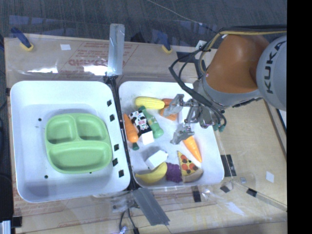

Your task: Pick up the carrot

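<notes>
I'm over the right bin (214,145), reaching in from its right side, and my gripper (181,134) hangs low with its fingers a little apart, nothing between them. The carrot (193,147) lies just below and right of my fingertips, its narrow end pointing toward them; I can't tell whether a fingertip touches it. Everything else in this bin I'll place from the carrot. Below it, touching or nearly so, sits a pizza slice (187,164), with a purple toy (173,171) to that slice's left and a banana (151,173) further left along the bin's lower wall. A white block (157,158) lies left of the carrot. Up and to the left stand a green bottle (155,126), a black-and-white cow-patterned piece (139,121) and a second orange carrot-like piece (130,129) near the bin's left wall. A corn cob (149,103) lies well above. In the left bin (24,106), well left of the carrot, rests a green divided plate (77,143).
</notes>
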`<control>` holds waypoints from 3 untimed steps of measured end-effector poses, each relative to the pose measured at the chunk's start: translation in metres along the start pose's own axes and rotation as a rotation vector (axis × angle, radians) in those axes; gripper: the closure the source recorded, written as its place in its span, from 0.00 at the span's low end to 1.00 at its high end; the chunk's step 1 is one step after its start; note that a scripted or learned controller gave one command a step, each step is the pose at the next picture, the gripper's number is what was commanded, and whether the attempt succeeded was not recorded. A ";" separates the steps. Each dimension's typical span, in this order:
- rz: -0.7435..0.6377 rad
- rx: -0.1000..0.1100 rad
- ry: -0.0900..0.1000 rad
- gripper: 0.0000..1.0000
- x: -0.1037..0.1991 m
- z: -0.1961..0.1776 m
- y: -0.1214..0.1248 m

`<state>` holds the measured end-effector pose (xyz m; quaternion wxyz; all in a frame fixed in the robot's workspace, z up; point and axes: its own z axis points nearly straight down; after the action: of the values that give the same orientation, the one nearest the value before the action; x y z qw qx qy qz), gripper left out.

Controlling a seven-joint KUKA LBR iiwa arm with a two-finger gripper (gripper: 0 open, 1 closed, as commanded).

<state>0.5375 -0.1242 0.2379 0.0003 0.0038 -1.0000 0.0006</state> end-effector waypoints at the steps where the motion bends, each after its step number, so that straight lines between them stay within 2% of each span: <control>1: -0.067 -0.004 0.006 0.00 0.014 0.095 -0.059; 2: 0.053 -0.002 0.001 0.00 0.000 0.146 -0.084; 3: 0.044 -0.001 -0.003 1.00 -0.002 0.134 -0.082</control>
<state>0.5401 -0.2058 0.1037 -0.0013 -0.0181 -0.9998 0.0000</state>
